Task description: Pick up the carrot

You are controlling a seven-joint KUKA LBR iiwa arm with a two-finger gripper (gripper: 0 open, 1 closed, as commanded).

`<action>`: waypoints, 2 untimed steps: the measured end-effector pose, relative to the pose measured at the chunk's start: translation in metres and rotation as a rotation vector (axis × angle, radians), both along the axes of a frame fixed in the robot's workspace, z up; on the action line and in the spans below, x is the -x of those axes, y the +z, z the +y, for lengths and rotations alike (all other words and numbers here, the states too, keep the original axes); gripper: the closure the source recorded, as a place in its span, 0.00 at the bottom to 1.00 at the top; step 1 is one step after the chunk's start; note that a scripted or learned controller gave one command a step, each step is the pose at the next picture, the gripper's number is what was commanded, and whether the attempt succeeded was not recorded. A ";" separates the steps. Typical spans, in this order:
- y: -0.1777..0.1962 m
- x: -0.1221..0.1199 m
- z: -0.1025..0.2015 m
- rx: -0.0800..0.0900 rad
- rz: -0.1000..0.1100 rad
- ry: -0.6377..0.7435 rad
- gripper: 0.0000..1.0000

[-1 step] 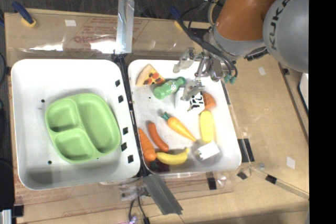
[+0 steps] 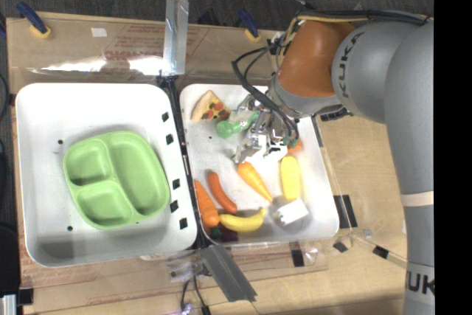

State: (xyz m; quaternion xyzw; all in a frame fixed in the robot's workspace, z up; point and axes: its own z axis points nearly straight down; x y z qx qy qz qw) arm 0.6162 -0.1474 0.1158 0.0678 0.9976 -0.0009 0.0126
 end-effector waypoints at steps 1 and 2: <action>-0.018 0.042 0.026 0.000 0.010 0.033 0.00; -0.024 0.097 -0.003 -0.003 0.026 0.054 0.00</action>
